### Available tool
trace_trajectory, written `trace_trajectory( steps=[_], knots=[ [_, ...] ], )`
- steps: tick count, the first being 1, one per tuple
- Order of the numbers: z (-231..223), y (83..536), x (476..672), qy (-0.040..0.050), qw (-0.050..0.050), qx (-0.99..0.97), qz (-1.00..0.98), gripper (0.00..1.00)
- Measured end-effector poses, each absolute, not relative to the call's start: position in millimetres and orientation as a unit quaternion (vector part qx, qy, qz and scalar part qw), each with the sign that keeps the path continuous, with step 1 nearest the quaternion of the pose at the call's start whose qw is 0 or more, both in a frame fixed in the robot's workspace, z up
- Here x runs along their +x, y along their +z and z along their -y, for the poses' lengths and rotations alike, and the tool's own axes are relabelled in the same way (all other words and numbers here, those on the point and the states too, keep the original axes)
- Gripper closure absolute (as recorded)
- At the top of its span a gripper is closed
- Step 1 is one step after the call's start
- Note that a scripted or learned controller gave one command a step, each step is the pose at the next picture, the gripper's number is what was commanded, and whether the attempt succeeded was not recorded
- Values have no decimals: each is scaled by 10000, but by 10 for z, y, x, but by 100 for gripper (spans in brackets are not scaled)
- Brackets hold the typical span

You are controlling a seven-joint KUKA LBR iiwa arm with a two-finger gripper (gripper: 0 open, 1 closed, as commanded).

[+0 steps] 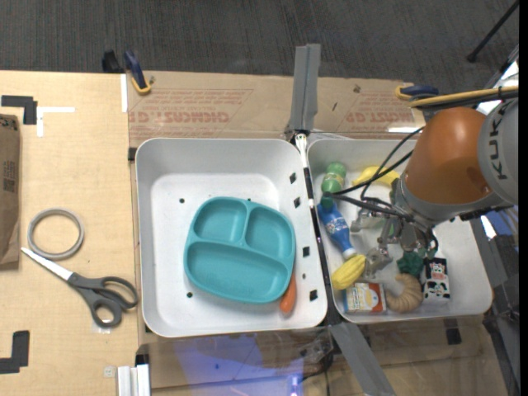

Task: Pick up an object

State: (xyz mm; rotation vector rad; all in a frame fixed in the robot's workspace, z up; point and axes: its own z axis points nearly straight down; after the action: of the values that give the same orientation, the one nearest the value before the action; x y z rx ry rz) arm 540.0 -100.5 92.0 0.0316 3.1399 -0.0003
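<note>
Tool [394,239]: lowered into the right bin [470,304], among the clutter below the orange wrist band; whether it is released or clenched cannot be told, as cables and the wrist mask it.
Grasp: nothing is seen to be held.
Candidate object: the yellow item [347,271] lies just left of and slightly nearer than the tool, its long axis running from near-left to far-right.
Other nearby objects: a blue bottle [334,223] to the tool's left, long axis running near to far with a slight slant; a tan rounded item [404,292] and a small black-and-white carton [436,280] on the near side; a flat packet [364,298] near the bin's near wall.
Far end of right bin: a green item [333,177] and a second yellow piece [369,175].
Left bin [165,163]: a teal divided tray [239,251], with an orange item [288,298] at its near-right edge.
Worktop [74,155]: scissors [82,285] and a tape roll [55,233], well apart from the bins.
Hidden: whatever lies under the wrist; a dark green thing beside the tool is too small to identify.
</note>
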Motion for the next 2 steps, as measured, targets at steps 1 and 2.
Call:
trace_trajectory(
  steps=[1, 2],
  knots=[
    [1001, 1018, 5414, -9, 24, 88, -10000, 100],
    [1000, 1017, 5413, -7, 23, 89, -10000, 0]
  ],
)
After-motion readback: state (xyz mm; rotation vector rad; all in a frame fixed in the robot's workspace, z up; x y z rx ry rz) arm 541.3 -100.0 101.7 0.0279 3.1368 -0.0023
